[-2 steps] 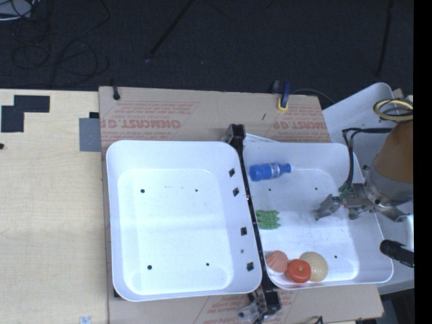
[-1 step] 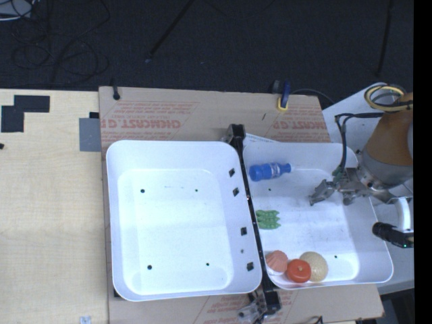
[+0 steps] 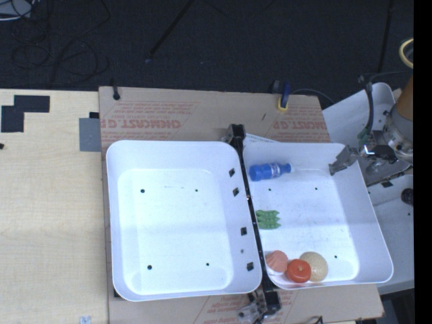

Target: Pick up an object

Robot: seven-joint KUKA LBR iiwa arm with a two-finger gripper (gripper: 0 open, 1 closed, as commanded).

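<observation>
A pale wooden table [image 3: 47, 214] carries a brown cardboard sheet [image 3: 202, 117] printed with red lettering, and two shallow white plastic bins stand on the sheet side by side, joined along a black clipped seam [image 3: 246, 208]. The left white bin [image 3: 175, 221] shows a bare floor with small dark holes. The right white bin [image 3: 351, 214] holds all the loose objects.

The grey robot arm [image 3: 398, 123] enters from the right of the view, with its metal tool [image 3: 351, 157] over the upper right rim of the right bin, near the rim's corner; whether the tool is apart or together cannot be told from this view, and nothing is visible in its grasp.

Objects in the right bin, largest first: a blue plastic bottle with a pale cap end [image 3: 269, 171] lies on its side near the upper left corner, well apart from the tool. A round tan ball-like object [image 3: 316, 264], a round red object [image 3: 298, 271] and a pinkish rounded object [image 3: 276, 260] cluster in the lower left corner, the red one touching both neighbours. A small green ridged object [image 3: 267, 219] lies against the left wall, between the bottle and the cluster.
</observation>
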